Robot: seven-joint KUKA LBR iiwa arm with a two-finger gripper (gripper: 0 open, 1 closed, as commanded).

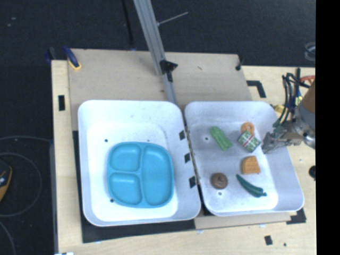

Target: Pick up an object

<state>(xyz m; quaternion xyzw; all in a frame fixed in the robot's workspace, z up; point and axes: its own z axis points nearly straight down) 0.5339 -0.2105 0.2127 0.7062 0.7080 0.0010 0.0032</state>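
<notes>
Dark green pepper (251,186) lies at the right bin's (289,187) front. I park the gripper (268,142) beside the small can (247,141), my likely target; jaws' state indiscernible.

A: what's in the left bin (90,142)?
B: just a blue divided tray (141,174), lying flat. Metal pole (150,31) slants up behind, blue clamp (72,59) on the desk (212,73) corner.

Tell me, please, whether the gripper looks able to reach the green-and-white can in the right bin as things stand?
Probably yes. The gripper sits at the right bin's right side, just beside the can, with nothing between them. The orange block lies a little below, off the path.
</notes>
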